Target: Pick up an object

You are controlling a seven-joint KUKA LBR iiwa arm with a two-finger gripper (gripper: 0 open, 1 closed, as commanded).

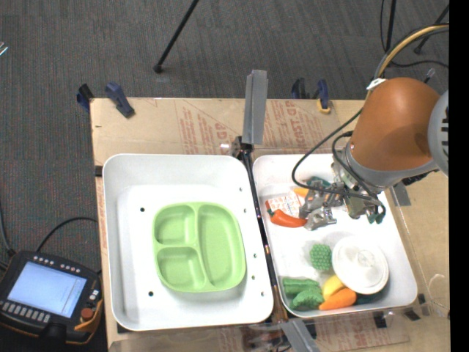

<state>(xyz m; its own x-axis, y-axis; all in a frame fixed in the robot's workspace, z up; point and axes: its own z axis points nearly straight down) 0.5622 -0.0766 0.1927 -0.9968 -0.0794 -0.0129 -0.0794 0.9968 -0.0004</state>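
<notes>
Camera view from above: two shallow white bins side by side on a cardboard-covered worktop [183, 127], left bin [121, 174] holding one light green divided plastic plate [198, 247] near its centre, right bin [407, 266] holding all the small candidates for picking. Grey arm with orange band [392, 127] reaching over the right bin's far half, tool [319, 217] hanging low near that bin's middle, just beside a red-orange toy pepper [285, 220] lying toward the bin's left wall; probably lowered there to take the pepper or a neighbour. Finger state: cannot tell, metal parts too cluttered and small to read, nothing visibly pinched between them. Counted in the right bin: one red-orange pepper, one white card or packet with red print [278, 199] under its far end, one small orange piece [300, 192] near the far left, one green knobbly toy vegetable [320, 257] at the centre, one round white lidded container [360, 265] toward the near right corner, two dark green toy pieces [302, 292] along the near edge, one yellow piece [333, 285] and one orange carrot-like piece [338, 299] beside them. Items clustered along the near edge, likely from earlier tumbling in the bin. Task judged not yet done.
</notes>
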